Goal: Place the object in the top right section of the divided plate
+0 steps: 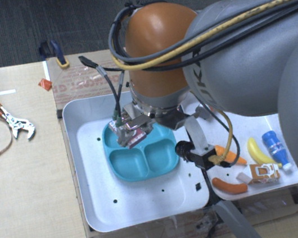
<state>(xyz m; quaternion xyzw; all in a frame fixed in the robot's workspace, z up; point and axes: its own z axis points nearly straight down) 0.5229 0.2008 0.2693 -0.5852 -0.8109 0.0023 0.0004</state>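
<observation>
**Divided plate and the small object over it**

The divided plate [143,159], turquoise with three sections, is being seen lying flat in the left white bin [92,171], toward its far right part. A small pinkish-silver object [130,134] is being seen over the plate's upper portion; whether it is being gripped cannot be told.

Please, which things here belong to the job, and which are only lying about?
For the job: the divided plate in the left bin; the hand above it.

Lying about: banana, blue bottle, sausage, carrot, wrench.
</observation>
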